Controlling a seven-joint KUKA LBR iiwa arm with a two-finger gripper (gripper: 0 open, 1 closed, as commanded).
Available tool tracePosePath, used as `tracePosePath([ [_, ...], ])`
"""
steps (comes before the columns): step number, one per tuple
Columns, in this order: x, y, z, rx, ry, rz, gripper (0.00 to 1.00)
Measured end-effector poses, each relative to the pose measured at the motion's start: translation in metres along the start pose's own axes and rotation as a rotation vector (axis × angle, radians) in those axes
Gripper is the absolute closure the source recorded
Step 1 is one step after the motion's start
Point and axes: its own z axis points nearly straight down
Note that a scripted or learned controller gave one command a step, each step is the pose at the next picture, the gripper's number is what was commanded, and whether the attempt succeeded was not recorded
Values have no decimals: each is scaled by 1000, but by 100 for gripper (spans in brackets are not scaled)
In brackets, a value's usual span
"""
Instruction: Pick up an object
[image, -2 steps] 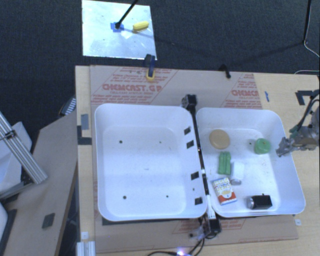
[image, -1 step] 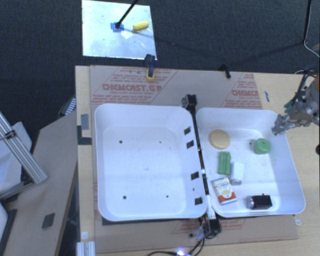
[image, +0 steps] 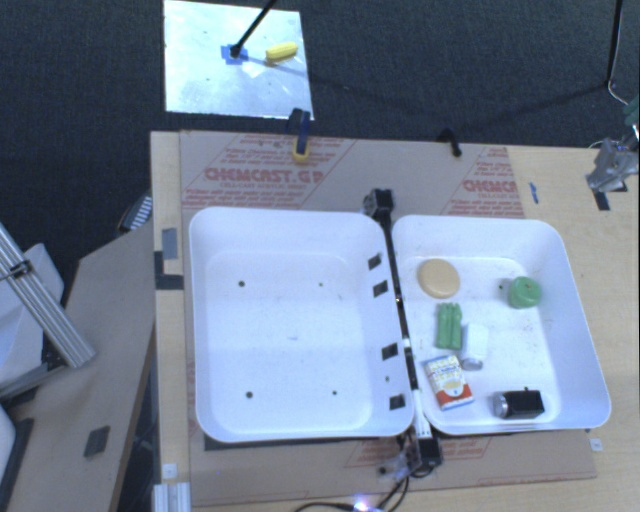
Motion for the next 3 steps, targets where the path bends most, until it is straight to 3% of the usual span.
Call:
tracePosePath([
  [1,-19,52,10,17,3,3,100],
  [2,-38,78,-40,12,1,4,100],
  [3,-28,-56,33,30,8,11,100],
])
